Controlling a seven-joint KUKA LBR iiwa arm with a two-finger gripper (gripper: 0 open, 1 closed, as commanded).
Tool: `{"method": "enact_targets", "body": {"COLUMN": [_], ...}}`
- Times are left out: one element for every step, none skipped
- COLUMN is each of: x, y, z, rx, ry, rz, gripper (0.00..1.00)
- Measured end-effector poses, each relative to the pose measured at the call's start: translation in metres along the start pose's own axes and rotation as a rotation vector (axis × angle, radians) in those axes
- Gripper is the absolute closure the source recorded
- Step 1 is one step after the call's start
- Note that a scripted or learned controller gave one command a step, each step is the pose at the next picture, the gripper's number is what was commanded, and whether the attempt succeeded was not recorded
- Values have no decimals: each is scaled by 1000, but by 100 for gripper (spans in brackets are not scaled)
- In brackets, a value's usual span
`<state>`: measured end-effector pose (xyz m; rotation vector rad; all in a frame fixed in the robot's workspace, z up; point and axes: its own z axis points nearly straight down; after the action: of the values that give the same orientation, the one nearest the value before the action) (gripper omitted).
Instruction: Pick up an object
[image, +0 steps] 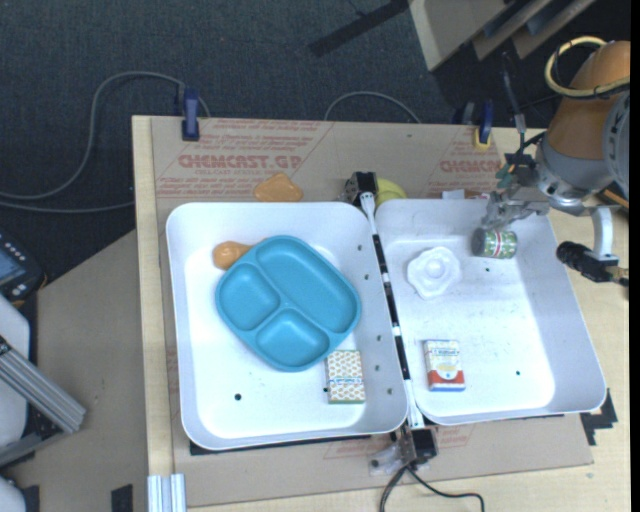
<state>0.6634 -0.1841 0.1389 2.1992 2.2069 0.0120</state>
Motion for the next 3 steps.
{"method": "enact_targets", "body": {"x": [0,-3,-4], "y": [0,1,5], "z": [1,28,12], "rx": [1,7,-6], "ry": [0,5,0], "rz": [0,1,0], "gripper": [0,0,100]}}
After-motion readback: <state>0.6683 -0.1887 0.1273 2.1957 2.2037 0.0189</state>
